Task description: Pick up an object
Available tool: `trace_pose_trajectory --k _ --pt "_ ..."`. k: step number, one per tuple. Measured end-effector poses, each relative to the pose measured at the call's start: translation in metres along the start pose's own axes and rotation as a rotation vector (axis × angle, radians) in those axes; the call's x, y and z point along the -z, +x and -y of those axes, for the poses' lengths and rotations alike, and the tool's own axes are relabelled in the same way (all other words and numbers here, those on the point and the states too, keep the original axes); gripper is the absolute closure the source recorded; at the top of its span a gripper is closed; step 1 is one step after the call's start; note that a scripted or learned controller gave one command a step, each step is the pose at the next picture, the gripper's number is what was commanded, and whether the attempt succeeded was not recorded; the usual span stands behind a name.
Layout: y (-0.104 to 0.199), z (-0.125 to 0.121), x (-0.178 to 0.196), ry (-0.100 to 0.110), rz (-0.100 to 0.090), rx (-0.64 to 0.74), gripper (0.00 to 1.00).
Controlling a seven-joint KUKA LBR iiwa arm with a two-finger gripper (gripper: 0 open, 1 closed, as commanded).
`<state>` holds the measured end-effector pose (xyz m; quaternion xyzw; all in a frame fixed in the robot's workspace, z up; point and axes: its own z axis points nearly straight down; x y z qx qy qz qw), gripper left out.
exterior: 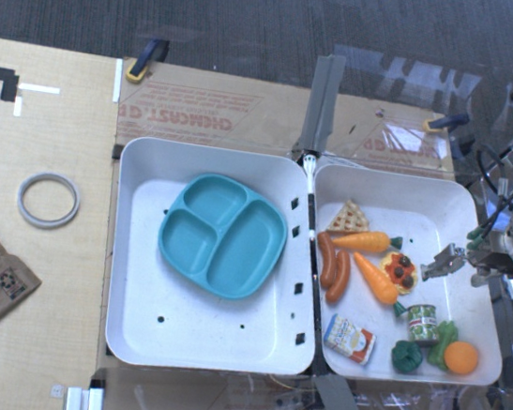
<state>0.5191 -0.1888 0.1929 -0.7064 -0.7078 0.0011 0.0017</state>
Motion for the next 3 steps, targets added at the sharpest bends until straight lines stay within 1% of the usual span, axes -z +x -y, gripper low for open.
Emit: trace_pose_trajectory --k 1,2,3 --pt "0.05 -0.025 -0.102 -0.003 0.002 0.119 0.0" --pt "0.049 -0.024 -0.094 -0.002 0.001 0.115 1.0" --pt "0.103 -0.05 -0.002 -0.001 0.002 0.045 1.0"
